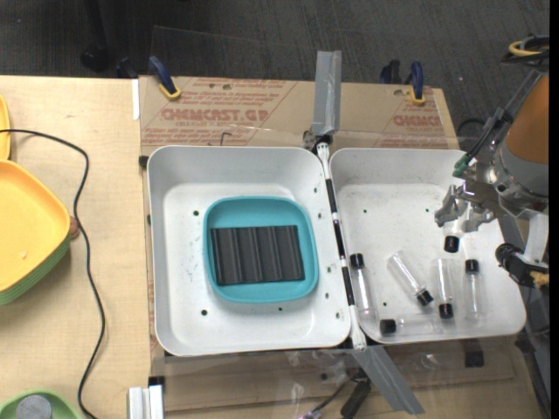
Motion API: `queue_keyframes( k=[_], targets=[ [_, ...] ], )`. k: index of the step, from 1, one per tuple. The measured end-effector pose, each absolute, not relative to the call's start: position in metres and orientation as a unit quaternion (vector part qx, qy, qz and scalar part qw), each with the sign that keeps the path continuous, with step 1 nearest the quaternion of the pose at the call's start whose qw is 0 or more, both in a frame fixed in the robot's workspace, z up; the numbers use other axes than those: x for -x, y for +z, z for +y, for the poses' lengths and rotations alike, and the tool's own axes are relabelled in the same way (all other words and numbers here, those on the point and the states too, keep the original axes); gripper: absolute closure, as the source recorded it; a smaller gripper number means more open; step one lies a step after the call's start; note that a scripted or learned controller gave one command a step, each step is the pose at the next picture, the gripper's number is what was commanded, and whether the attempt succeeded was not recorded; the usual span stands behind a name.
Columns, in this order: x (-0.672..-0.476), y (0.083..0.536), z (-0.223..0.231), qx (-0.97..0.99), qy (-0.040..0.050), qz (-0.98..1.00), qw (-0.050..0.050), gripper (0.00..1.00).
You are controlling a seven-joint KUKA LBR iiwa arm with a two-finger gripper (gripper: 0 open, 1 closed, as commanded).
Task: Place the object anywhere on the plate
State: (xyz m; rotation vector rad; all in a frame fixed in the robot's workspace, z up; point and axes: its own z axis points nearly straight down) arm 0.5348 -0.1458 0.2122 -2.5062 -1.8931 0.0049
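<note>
So my gripper (457, 211) is hanging over the right bin (393, 159), near its far right side. Honestly can't tell from up here whether it's spread or closed, the wrist blocks that, and I see nothing clearly held in it.

The stuff to pick is a scatter of clear tubes with black caps. A black cap (452, 243) sits just below my gripper, closest of the lot, though I can't make out how its tube lies. Another tube (403, 274) lies at a slant a bit further toward the front and left, two more (472, 288) (444, 288) lie near the front right, and one (358, 285) hugs the wall on the plate's side.

The plate (262, 206) is the teal one in the left bin (175, 234), well off to my left across the divider.

My take: this is the grab step, nothing moved yet. I'd go for the nearest tube, line up across its narrow body rather than along it, and come straight down so it doesn't roll away. The one against the wall looks like a bad bet. Then lift high enough to clear the divider before heading left.
</note>
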Motion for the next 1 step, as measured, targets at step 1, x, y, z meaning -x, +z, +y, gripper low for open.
queue_keyframes(
  k=[1],
  targets=[
    [-0.5348, 0.2122, -0.1458, 0.798, 0.0015, -0.603, 0.0, 0.0]
  ],
)
